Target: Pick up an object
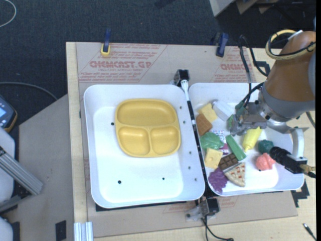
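A dark carpeted floor (75,14) surrounds a desk (75,134) covered with brown cardboard, on which two shallow white bins sit side by side.

Nearest the camera, in the right bin (286,182), lie a purple grape bunch (217,178), a pizza slice (235,173) and a brown chocolate piece (228,160), packed close together. Just behind them are a yellow cheese block (212,157), a green pea pod (235,147), a pink toy (265,161) and a dark green toy (264,145). A green leafy piece (210,140) sits beside a yellow banana-like toy (251,137).

The left bin (100,179) holds a yellow divided plate (148,127) with three compartments.

Farther back in the right bin rest a tan bread piece (203,124) and a pale yellow block (208,113). The gripper (242,125) hangs low over the pile near the pea pod and banana toy; whether it is open or closed cannot be told, and nothing is seen in its grasp.

On the far cardboard, red print reads "CHEMCAST GP" (120,64); blue clamps (106,39) pin that edge.
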Robot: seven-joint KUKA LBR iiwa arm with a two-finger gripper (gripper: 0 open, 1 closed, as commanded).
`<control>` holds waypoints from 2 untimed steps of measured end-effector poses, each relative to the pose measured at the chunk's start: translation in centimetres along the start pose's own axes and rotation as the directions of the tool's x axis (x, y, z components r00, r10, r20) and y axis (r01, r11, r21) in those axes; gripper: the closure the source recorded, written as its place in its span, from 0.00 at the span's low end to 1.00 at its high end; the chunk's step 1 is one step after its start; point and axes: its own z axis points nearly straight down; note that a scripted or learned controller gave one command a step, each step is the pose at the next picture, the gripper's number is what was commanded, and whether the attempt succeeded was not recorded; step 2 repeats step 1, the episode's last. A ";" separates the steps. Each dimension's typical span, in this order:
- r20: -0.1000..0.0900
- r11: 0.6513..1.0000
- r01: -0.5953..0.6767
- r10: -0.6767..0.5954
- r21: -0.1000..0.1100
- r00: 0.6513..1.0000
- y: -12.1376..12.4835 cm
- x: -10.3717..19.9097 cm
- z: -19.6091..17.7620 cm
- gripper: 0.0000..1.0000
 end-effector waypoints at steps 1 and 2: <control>0.002 1.000 0.002 -0.002 -0.008 1.000 1.1 0.5 -1.7 1.00; 0.002 1.000 0.002 -0.002 -0.008 1.000 1.1 0.5 -1.7 1.00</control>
